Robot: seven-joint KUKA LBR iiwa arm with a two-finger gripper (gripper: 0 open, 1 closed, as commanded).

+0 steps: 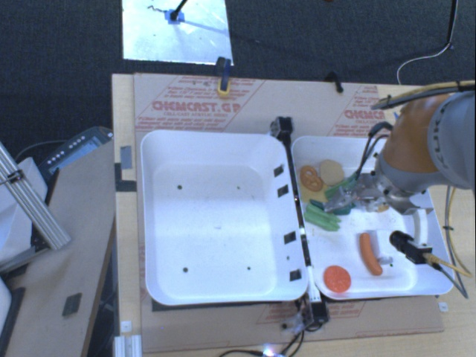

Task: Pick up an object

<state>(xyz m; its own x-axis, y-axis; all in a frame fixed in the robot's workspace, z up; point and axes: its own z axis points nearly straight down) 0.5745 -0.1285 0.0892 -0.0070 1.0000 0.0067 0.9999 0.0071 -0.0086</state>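
The red disc (338,278) lies at six o'clock in the right bin (424,285), with the tool (343,197) above green pieces (323,218), grip state unclear.

Bench (186,99) — two white bins (216,214)

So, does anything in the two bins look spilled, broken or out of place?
Nothing stands out. The toy food lies loose in the right bin: a sausage, a red disc, a tomato slice and green pieces. The end effector hangs just above the green pieces.
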